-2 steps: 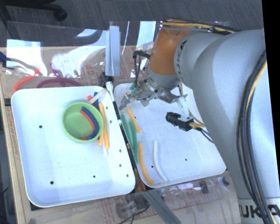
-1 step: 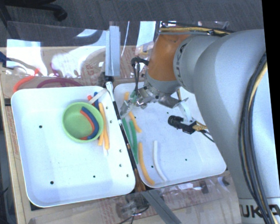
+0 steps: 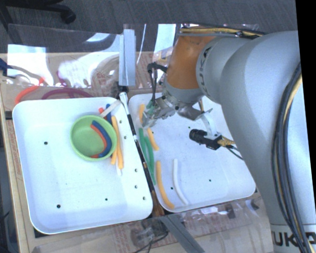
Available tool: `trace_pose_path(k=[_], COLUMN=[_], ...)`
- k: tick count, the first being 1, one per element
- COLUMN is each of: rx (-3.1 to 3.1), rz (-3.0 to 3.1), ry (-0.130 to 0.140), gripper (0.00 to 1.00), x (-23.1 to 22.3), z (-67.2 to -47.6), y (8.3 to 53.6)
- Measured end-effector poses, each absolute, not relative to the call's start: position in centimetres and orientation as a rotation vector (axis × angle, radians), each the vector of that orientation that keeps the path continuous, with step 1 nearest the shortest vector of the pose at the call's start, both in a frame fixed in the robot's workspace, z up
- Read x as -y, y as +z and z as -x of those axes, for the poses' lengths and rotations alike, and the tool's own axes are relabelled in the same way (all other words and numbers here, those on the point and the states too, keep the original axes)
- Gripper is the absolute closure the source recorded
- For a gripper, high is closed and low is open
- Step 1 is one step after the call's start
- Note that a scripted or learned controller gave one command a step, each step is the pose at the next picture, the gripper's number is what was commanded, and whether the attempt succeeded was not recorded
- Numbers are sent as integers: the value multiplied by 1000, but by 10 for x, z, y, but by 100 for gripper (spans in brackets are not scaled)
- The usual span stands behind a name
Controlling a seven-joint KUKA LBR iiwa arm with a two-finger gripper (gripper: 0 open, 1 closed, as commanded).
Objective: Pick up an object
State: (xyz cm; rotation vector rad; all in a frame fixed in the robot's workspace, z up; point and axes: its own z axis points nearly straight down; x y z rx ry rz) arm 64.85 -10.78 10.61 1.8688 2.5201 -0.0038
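My gripper (image 3: 152, 113) hangs low over the far left corner of the right bin (image 3: 229, 172), under the grey arm with its orange band. Just beneath and beside it lie a short orange stick (image 3: 142, 114), a long green stick (image 3: 147, 147) along the bin's left wall and another orange stick (image 3: 152, 139). Further forward in the same bin lie a longer orange stick (image 3: 162, 185) and a white stick (image 3: 178, 183). I see nothing clearly held.
The left bin (image 3: 52, 183) holds a green bowl (image 3: 91, 138) with a blue curved piece (image 3: 100, 131) and a red piece inside, and orange sticks (image 3: 117, 146) beside it. Clear plastic and red cable lie behind the bins.
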Motion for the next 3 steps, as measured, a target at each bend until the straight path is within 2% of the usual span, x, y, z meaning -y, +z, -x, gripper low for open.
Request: trace_pose_path(k=[1, 2, 3], rx=[-2514, -2481, -2487], rz=[-1869, -1904, -1899], ry=[-8, -7, -3], gripper=[0, 0, 100], x=[111, 113, 110], z=[-649, -658, -658], y=[107, 96, 105])
